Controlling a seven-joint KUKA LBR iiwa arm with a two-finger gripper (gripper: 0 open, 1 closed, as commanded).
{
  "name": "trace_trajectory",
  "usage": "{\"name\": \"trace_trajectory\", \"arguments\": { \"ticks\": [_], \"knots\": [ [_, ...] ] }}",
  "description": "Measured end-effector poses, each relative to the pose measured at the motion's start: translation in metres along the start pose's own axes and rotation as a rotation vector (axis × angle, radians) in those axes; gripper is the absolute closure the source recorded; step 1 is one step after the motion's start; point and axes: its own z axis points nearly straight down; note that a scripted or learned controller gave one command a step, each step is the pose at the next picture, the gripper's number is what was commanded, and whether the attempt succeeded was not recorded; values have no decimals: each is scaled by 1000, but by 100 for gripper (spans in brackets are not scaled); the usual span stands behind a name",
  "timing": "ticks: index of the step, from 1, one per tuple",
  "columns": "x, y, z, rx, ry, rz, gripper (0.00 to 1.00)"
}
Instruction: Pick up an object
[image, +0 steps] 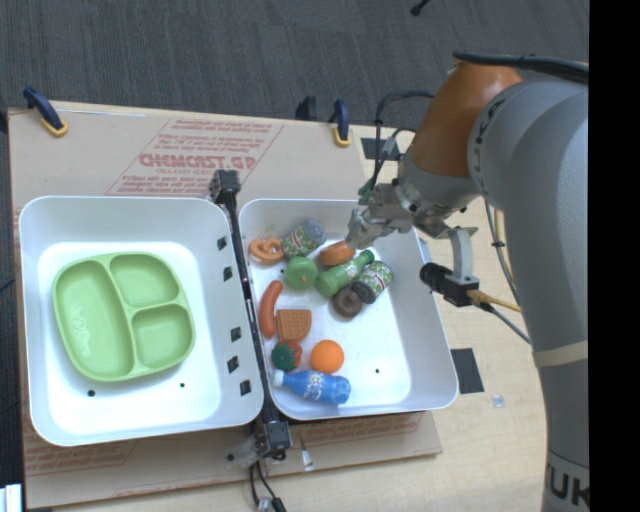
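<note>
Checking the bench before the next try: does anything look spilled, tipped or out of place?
Nothing stands out. The toys lie jumbled but inside the right bin, the green tray sits flat in the left bin, and the gripper hangs over the pile's far end.

Bright, even overhead light; soft shadows; mild blur; slight glare on white bins (40, 330)

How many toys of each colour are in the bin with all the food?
Right bin, by main colour as best I can tell:
Orange: 5 (pretzel, carrot-like piece, sausage, waffle, orange ball)
Green: 4
Brown: 1 (donut)
Blue: 1 (bottle)
Total: 11
</note>
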Motion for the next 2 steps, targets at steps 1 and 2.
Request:
{"name": "trace_trajectory", "arguments": {
  "ticks": [1, 2],
  "knots": [
    [-23, -2, -10, -2, 0, 2, 100],
    [-52, -16, -16, 0, 1, 2, 100]
  ]
}}
